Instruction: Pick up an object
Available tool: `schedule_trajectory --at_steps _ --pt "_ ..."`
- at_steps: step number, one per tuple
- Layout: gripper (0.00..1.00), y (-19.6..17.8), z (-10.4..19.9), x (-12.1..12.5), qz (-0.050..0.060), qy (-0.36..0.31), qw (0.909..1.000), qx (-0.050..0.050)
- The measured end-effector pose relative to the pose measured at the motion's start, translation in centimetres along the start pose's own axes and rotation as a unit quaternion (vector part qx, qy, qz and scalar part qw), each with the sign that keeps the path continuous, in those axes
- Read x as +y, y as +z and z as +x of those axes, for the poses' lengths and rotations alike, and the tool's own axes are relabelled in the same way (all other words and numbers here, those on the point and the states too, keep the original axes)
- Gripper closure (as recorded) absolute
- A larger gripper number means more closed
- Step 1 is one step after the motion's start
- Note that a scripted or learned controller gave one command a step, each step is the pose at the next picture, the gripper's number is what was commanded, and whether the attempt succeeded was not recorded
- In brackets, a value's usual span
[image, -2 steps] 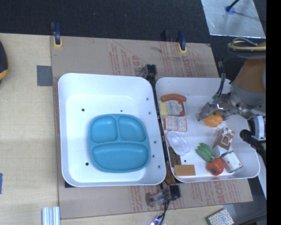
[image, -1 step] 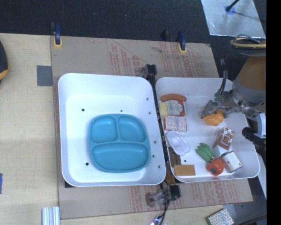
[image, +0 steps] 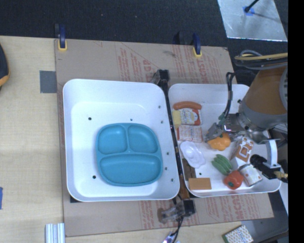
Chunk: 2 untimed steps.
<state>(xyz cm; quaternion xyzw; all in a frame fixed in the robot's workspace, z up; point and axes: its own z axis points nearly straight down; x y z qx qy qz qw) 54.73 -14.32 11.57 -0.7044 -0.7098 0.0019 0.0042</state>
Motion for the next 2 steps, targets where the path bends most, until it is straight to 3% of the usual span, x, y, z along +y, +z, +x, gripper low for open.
schedule_trajectory --at_steps 1,2 --pt "1.0 -8.0 6.4 -1.3 -0.006 -0.002 1.0 0.0" --pt "1.0 -9.8 9.6 -2.6 -0.003 0.0 1.0 -0.002"
